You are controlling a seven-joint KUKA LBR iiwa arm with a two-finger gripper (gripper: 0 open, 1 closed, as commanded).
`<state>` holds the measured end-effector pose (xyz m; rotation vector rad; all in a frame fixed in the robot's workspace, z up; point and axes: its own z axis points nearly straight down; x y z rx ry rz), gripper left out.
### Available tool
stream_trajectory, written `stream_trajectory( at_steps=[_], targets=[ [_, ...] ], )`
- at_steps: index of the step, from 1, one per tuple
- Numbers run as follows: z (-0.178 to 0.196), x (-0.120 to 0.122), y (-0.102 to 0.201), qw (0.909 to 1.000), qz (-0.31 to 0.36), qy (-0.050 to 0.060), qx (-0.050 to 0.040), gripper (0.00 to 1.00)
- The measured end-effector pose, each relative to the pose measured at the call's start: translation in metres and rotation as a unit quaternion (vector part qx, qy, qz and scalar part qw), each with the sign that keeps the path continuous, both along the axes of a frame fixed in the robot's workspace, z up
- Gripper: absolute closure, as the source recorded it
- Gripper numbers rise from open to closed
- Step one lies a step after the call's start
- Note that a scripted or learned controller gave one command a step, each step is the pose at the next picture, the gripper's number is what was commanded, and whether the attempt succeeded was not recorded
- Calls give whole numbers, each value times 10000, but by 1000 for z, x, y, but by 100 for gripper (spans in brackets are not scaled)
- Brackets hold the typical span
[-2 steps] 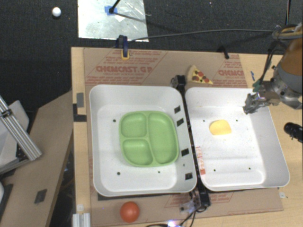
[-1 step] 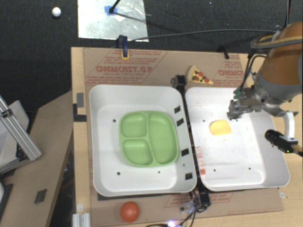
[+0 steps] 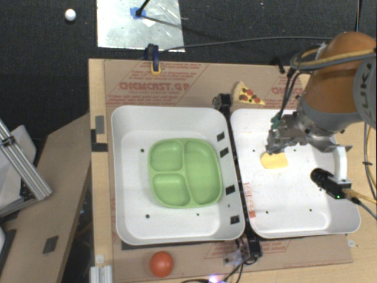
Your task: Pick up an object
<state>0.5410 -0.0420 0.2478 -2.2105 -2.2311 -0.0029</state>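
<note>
Cheese is the thing to pick up: a small yellow toy cheese wedge (image 3: pixel 274 160) lies flat on the floor of the right white bin (image 3: pixel 306 217), in the half of it closer to the green plate. The gripper (image 3: pixel 274 146) hangs right over the top edge of the cheese, and it looks like it is touching or almost touching it. I cannot tell how the jaws stand, because they are dark and bunched up and hard to make out from above. The arm (image 3: pixel 339 81) is grey with a big orange band, and it comes in from the side far from the green plate. The green plate (image 3: pixel 184 173) has three little sections and sits in the middle of the left white bin (image 3: pixel 132 217). A toy pizza slice (image 3: pixel 247 94) lies on the brown board outside the bins, beyond the plate and off toward the arm's side. A red ball (image 3: pixel 161 263) sits on the board on the near side of the plate, outside the left bin. A small white ball (image 3: pixel 70 15) rests on the dark cloth well apart from the plate, past the far end of the board.
</note>
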Motion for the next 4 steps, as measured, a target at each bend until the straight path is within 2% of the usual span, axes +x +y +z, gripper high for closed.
stream_trajectory(
  at_steps=[1,3,4],
  targets=[
    [-14,-3,56,10000,2,0,2,100],
    [-28,-19,147,10000,0,3,2,100],
    [-28,-19,144,10000,-26,-1,-5,0]
  ],
)
